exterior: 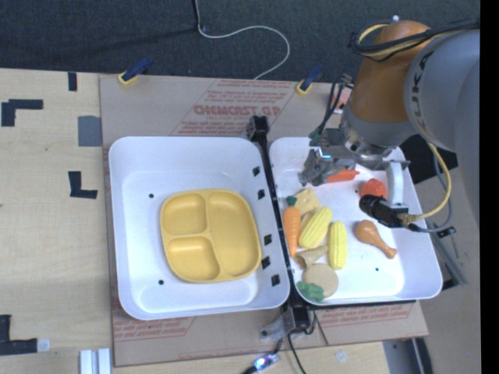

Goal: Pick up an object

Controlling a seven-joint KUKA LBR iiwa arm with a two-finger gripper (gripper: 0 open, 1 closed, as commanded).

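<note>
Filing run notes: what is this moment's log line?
gripper: over right bin, far end | held: nothing visible | toy food: in right bin | plate: in left bin

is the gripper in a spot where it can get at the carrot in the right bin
Probably yes. The gripper hangs over the right bin's upper left part, and the carrot lies just below it along the left wall, its top uncovered. A corn cob beside the carrot and the wall leave little room for fingers.

Fixed overhead camera, slanted down on both bins point(125, 209), mid-distance
</note>
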